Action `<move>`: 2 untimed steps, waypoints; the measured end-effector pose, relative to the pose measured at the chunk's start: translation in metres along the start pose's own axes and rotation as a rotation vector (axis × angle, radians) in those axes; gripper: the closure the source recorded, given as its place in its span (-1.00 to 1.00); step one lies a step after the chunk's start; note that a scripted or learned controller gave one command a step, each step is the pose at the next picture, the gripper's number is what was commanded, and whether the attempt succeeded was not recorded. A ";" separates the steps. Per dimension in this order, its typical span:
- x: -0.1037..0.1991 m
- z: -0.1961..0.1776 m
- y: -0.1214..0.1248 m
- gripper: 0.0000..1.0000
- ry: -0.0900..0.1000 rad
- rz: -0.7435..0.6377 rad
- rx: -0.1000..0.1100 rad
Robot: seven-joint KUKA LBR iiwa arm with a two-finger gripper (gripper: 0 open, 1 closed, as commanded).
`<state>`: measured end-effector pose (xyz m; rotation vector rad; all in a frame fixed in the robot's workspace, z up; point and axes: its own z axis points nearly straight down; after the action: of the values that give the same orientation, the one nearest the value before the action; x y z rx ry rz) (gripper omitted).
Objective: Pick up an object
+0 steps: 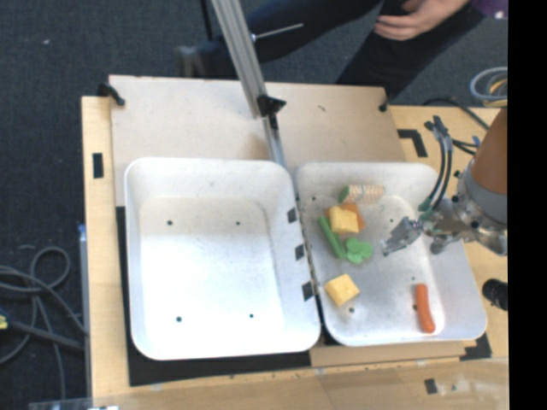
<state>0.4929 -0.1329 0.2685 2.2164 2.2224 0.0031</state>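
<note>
The right bin [453, 314] holds several small items: a yellow block [342, 290] near its front left, a yellow-orange block [345, 220] with a green piece [342, 241] beside it, a pale corn-like piece [366, 193] at the back, and an orange carrot [424, 307] at the front right. My gripper [402, 236] reaches in from the right and hangs over the middle of this bin, right of the green piece. Its fingers look spread with nothing between them.
The left bin [214, 178] sits beside the right one. A slanted aluminium post [244, 49] rises behind the bins. Cables [444, 156] trail at the right edge. A person [419, 11] stands beyond the bench.
</note>
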 end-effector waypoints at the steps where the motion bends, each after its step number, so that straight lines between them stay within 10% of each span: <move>1: 0.000 0.000 0.000 -1.00 0.000 0.003 -0.001; 2: -0.004 0.055 0.010 -1.00 -0.001 0.003 0.005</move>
<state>0.5026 -0.1371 0.2136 2.2226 2.2209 -0.0034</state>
